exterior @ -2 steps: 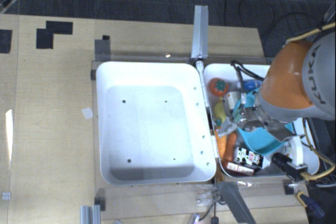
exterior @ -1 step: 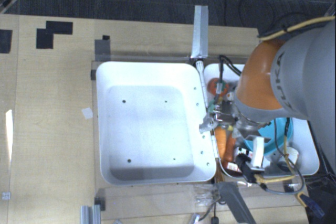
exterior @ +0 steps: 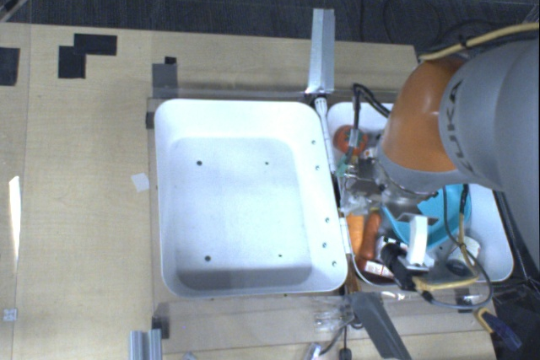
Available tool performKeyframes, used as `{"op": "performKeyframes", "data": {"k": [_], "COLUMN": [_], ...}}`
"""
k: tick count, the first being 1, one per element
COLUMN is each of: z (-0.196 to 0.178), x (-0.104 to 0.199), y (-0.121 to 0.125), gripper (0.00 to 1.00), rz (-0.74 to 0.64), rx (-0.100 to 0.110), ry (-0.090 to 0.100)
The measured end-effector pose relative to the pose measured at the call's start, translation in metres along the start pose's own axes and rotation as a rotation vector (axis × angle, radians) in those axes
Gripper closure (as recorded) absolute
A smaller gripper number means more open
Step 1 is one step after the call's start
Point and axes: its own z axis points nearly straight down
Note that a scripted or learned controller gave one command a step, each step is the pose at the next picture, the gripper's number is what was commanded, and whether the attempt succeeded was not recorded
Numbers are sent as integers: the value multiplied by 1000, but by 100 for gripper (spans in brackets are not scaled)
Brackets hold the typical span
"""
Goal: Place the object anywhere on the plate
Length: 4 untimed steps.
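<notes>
- Two shallow white plastic bins sit side by side on the pale wooden bench; I count two bins and one arm.
- The left white bin shows its bare floor with a few small dark dots, well apart from the arm.
- A grey metal post rises at the far end of the seam between the bins.
- The right white bin is mostly covered by the arm; only its near-right corner and a strip of its far rim are plain to see.
- Against the right bin's left wall lie orange-red things: one rounded orange-red lump towards the far end and one longer orange piece nearer, its long axis running roughly along the wall. Whether either is the task's object I cannot tell for sure.
- A turquoise surface, possibly the plate, peeks out beneath the wrist on the right side of that bin.
- The grey KUKA arm with its orange band hangs over the right bin; the gripper sits low among cables, just right of the orange piece, which lies to the gripper's left and slightly nearer the camera.
- Whether the gripper is parted, closed or clamped on anything I cannot tell.
- In my judgement, the coming move turns on carrying an object rightward onto the turquoise surface.
</notes>
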Motion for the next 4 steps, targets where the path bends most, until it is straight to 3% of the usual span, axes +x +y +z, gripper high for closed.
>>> {"op": "performKeyframes", "data": {"k": [1,2,3,4], "z": [-71,21,-104,3], "x": [92,138,206,206], "y": [54,-23,-31,-33], "gripper": [100,100,100,100], "rz": [44,411,396,742], "rx": [1,5,1,5], "ry": [0,-2,2,-3]}}
